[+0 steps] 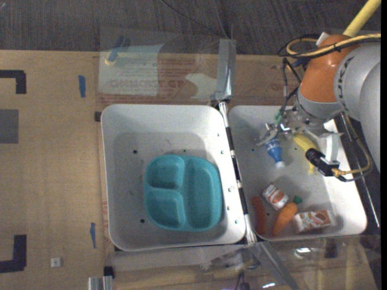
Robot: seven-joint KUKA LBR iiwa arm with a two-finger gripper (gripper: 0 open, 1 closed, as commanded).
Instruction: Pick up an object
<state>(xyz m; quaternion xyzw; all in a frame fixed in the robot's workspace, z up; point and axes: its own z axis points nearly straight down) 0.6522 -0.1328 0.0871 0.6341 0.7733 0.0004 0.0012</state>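
My gripper (273, 132) hangs low over the back part of the right bin (354, 213), at the end of the grey arm with the orange band. Just in front of it lies a small blue and white bottle (276, 154), its top end against or under the gripper. A yellow banana-shaped piece (304, 145) lies beside the gripper to the right. Near the front of the same bin are a red and white can (274, 196), an orange carrot (284, 218), a reddish sausage (259, 214) and a small carton (314, 220).
The left bin (121, 132) holds a teal divided plate (182, 193). A black cable connector (319, 161) hangs off the wrist over the right bin. A clear plastic sheet (157, 71) lies behind the bins, and brown bench surface spreads to the left.
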